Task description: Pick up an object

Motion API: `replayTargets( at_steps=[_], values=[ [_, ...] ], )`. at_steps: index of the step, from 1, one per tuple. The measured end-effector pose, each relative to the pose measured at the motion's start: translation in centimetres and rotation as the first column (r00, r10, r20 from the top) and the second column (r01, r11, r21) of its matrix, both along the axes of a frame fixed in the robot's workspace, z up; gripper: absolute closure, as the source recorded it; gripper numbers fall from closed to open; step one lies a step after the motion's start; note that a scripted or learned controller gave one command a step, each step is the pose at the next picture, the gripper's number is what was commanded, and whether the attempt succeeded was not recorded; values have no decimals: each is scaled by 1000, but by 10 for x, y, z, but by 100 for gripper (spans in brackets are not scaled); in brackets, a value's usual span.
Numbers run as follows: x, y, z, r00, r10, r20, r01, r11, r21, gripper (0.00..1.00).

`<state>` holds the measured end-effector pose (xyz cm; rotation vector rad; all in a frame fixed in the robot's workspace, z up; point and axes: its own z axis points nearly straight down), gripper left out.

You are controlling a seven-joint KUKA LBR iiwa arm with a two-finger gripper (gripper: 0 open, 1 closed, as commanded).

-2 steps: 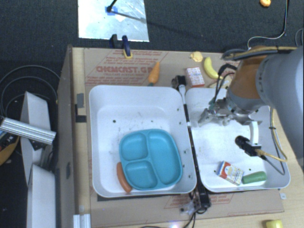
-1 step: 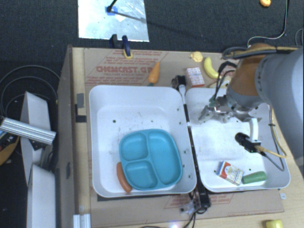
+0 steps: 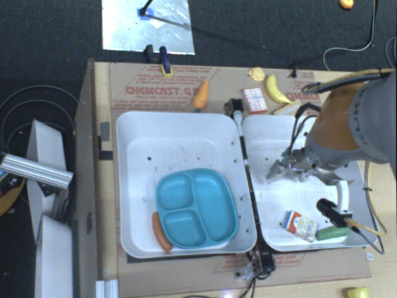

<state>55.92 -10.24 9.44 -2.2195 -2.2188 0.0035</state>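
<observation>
Locating the target comes first: treat the small red-and-white carton (image 3: 299,225) as the nearest candidate. It lies flat in the arm-side bin (image 3: 267,132), close to that bin's near edge and about midway along it. The tool (image 3: 282,166) sits over the middle of the same bin, so the carton lies from it toward the near edge, apart, with bare bin floor between. Note that the carton's long axis runs roughly along the near edge, slightly slanted; the tool will probably need squaring across the short side before descent. A green block (image 3: 332,233) lies just beside the carton, toward the near corner on the arm's side, and could crowd one side of the grasp. You cannot tell from this view whether the tool is released or clenched; nothing is visibly held in it. In the other bin (image 3: 133,166), a blue divided plate (image 3: 197,207) and an orange sausage (image 3: 160,231) lie farther off.
</observation>
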Motion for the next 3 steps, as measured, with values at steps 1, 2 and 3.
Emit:
replayTargets(
  at_steps=[1,2,3],
  values=[
    [49,-4,-10,1000,5,10,-5,1000,-2,0],
    [70,18,-9,1000,6,8,-6,1000,0,0],
    [70,17,1,1000,7,9,-7,1000,0,100]
  ],
)
